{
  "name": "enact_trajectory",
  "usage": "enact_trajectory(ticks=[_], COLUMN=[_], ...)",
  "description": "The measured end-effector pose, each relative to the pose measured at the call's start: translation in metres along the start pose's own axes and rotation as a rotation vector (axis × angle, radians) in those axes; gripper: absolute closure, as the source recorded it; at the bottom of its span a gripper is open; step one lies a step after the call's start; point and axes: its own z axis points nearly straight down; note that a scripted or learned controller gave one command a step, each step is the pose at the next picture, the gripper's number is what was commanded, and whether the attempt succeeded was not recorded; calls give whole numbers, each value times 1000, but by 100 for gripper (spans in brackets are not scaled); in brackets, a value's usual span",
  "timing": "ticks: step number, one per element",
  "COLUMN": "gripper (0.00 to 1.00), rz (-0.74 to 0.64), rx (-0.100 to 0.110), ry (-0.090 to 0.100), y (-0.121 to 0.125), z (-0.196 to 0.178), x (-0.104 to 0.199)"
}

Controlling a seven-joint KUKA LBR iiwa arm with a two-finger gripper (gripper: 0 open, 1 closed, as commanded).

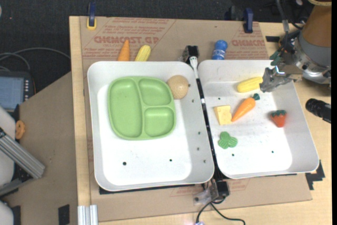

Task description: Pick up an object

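Note:
The right bin [295,155] holds a yellow corn-like piece [248,84], an orange carrot [244,108], a yellow cheese wedge [223,114], a green leafy piece [227,140] and a red strawberry-like piece [278,118]. My gripper [270,80] hangs over the bin's far right part, just right of the yellow piece and above the carrot's green top. I see nothing held in it. The arm comes in from the right edge.
In the left bin [105,166] lie a green divided plate [141,107] and a beige ball [178,86]. Behind the bins on the board are a small carrot [123,51], a yellow piece [142,52], a black clip [190,52] and a blue bottle [219,50].

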Motion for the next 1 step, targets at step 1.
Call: enact_trajectory(ticks=[1], gripper=[100], rz=[5], rx=[7], ry=[0], y=[-14], z=[99], x=[-58])
